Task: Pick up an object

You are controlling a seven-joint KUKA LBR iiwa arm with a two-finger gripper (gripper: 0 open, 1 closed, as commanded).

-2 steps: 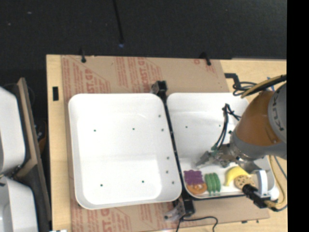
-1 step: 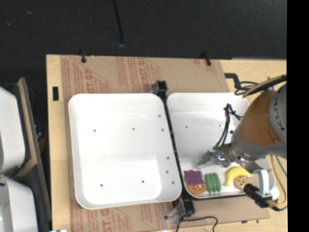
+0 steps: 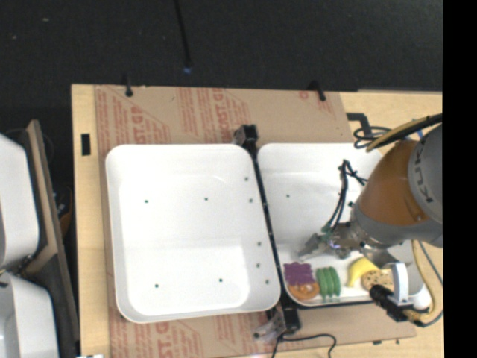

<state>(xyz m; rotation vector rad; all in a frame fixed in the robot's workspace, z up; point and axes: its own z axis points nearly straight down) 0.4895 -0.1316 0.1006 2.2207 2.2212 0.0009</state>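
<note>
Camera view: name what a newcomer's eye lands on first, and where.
The grey arm with its orange band reaches in from the right over the right bin. Below it, along that bin's near edge, a bright cluster stands out: a purple object, a green object and a yellow object.

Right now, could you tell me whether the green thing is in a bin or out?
In: the green thing lies inside the right bin, near its front wall.
</note>
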